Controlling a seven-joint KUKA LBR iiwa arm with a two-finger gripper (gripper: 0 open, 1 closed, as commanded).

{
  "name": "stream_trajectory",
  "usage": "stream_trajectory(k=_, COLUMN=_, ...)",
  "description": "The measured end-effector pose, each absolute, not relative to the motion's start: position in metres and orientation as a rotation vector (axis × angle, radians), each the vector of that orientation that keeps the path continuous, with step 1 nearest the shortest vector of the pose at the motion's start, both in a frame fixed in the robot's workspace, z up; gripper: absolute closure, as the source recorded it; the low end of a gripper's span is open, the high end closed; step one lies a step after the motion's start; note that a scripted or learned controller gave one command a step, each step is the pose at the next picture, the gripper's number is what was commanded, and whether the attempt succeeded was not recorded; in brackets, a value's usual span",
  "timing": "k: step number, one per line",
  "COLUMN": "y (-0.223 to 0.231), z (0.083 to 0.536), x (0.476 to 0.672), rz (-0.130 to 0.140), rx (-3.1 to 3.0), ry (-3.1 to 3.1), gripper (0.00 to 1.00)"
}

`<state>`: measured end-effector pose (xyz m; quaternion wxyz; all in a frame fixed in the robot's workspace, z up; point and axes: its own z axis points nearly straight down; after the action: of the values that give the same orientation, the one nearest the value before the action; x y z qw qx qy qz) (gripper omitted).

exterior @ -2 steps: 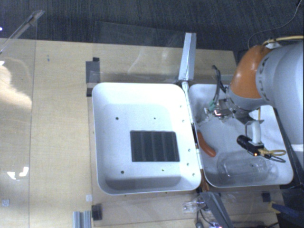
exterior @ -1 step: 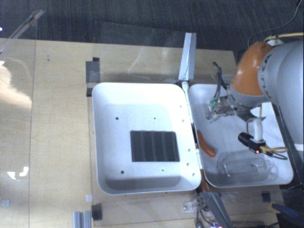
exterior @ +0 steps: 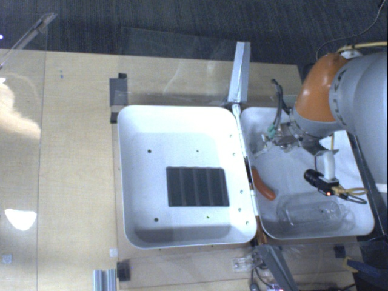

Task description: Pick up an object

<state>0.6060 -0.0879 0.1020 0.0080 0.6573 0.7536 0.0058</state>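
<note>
A: Camera view check. Where is the arm (exterior: pixel 354 93)?

B: It reaches in over the right bin (exterior: pixel 364 223), orange band uppermost. The gripper (exterior: pixel 280 139) hangs above that bin's upper-left area.

A: State of the fingers?

B: Cannot tell; wrist hardware and cables mask them.

A: Objects?

B: An orange-red sausage-shaped object (exterior: pixel 263 185) lies against the right bin's left wall. A clear plastic bottle (exterior: pixel 309 211) lies on its side near the front wall. Both sit apart from the gripper.

A: Left bin (exterior: pixel 139 162)?

B: It has a dark ribbed panel (exterior: pixel 197 187) on its floor.
</note>
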Motion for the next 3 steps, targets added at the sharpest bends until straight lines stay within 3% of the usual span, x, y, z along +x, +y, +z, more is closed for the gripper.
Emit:
stream_trajectory(k=1, y=-0.106, z=0.09, x=0.536, rz=0.011, rx=2.05, ry=2.366, gripper=0.0)
stream_trajectory(k=2, y=-0.093, z=0.089, x=0.592, rz=0.014, rx=2.517, ry=1.867, gripper=0.0)
stream_trajectory(k=3, y=-0.117, z=0.139, x=0.671, rz=0.007, rx=2.424, ry=1.989, gripper=0.0)
